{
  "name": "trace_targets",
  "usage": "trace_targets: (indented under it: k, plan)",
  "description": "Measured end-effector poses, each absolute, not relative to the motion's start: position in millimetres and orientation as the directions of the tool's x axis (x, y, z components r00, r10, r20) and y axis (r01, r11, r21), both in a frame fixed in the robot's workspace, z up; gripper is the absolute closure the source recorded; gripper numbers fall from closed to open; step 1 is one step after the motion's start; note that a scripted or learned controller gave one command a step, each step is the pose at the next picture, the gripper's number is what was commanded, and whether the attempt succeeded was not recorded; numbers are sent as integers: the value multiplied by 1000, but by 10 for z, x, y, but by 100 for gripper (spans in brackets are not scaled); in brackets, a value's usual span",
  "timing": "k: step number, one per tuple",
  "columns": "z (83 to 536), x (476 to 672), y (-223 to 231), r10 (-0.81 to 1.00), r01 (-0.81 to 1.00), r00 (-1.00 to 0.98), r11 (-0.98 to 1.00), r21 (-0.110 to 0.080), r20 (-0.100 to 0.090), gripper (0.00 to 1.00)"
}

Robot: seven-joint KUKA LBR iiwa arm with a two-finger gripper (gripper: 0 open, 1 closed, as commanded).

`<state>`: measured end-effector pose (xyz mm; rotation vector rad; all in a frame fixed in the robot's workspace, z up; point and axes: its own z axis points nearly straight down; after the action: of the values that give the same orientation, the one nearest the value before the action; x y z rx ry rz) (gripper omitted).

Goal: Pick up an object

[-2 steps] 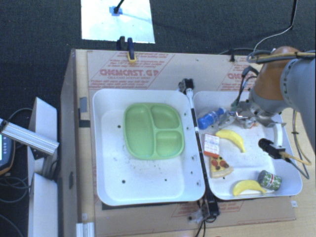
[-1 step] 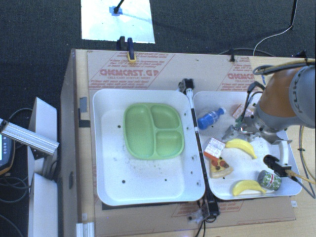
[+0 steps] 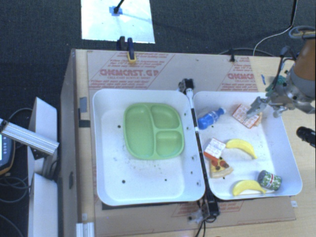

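Gripper [image 3: 266, 106] sits over the right bin's far right part, fingers spread apart with nothing between them; one fingertip is just beside the card [image 3: 246, 115], the other hangs past the bin's right rim. Grey arm enters from the right.

Right bin [image 3: 291, 174], near to far:
- can [image 3: 269, 180], green and white, lying on its side in the near right corner.
- banana [image 3: 248, 187] along the near wall, touching or just beside the can.
- pizza slice [image 3: 220, 168], toy, near the divider.
- box [image 3: 214, 147], small, red and white, touching the pizza slice's far edge.
- second banana [image 3: 242, 147], just right of the box, apart from it.
- bottle [image 3: 209, 118], blue, lying tilted against the divider side.
- card, red-patterned, flat near the far wall.

Left bin [image 3: 111, 184]: green tray [image 3: 153, 131] with three compartments, lying flat towards the far right part.

Beyond the bins: bench board with red print, then a white sheet [image 3: 117, 13] on the dark floor.
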<state>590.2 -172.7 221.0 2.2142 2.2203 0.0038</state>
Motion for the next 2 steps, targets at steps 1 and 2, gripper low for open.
trace_targets:
  k: [1, 2]
  plan:
    - [844, 5630, -1795, 1000, 1000, -1, 1, 2, -1, 0]
    - [1490, 5118, -2058, 1000, 1000, 0, 0, 3, -2, 0]
